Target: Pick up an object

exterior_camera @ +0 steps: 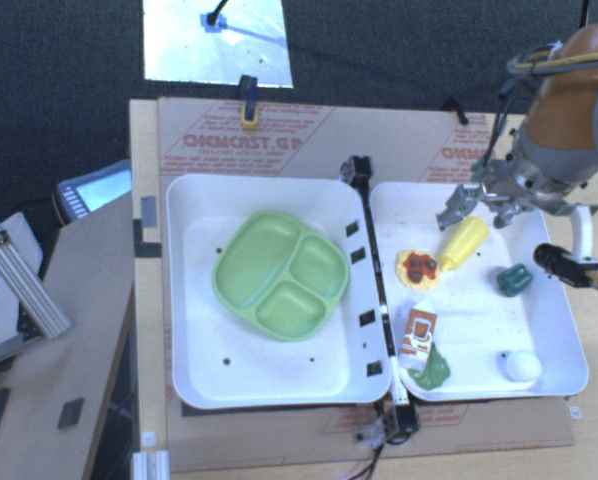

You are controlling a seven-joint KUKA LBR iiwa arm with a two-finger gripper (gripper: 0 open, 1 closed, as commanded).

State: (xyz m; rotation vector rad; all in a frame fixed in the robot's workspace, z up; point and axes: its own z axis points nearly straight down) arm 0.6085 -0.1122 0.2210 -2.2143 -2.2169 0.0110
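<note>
A dark carpeted floor fills the upper part of the frame, with a pale square sheet (217, 28) lying on it at upper centre. Below it the bench (279, 133), covered with printed brown board, spans the middle and carries two shallow white bins side by side. The left bin (194, 368) holds a light green divided tray (281, 274), set at a slant. The right bin (564, 343) holds the smaller items. The grey arm with its orange band (569, 88) enters at the upper right, and its gripper (476, 203) hangs over the far part of the right bin with its two fingers spread apart, nothing between them. Just below it lies a yellow bottle-like object (461, 242), its long axis running diagonally from upper right to lower left, the lower end touching a yellow disc with red spots (417, 268). Further down are an orange-and-white packet (416, 332), a green leafy piece (432, 370), a dark teal object (513, 280) and a white ball (522, 366).
</note>
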